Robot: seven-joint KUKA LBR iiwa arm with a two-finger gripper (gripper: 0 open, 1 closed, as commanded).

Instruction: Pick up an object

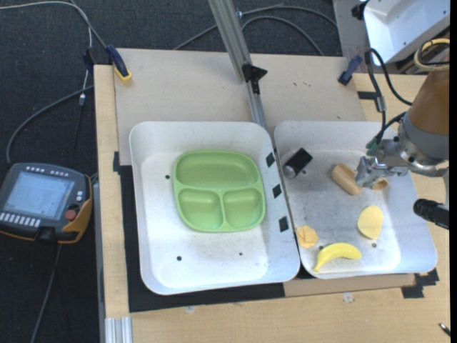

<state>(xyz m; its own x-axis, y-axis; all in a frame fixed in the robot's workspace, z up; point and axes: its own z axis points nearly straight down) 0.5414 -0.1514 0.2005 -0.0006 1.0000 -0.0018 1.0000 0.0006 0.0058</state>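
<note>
The right bin (400,263) holds a tan, bread-like roll (345,179), a pale yellow slice (370,222), a yellow banana (337,254) and a small orange-yellow chunk (307,236). My gripper (372,174) hangs low over the bin's upper right part, just to the right of the tan roll and close to its end. A bit of tan shows under the gripper's tip, and I cannot tell whether it touches anything. A green divided plate (218,190) lies in the left bin (153,263).
A small black and grey piece (295,161) sits near the right bin's left wall. A slanted metal pole (232,38) crosses the bench behind the bins. Blue clamps (118,64) (350,68) mark the back corners. A teach pendant (43,202) lies off the bench at left.
</note>
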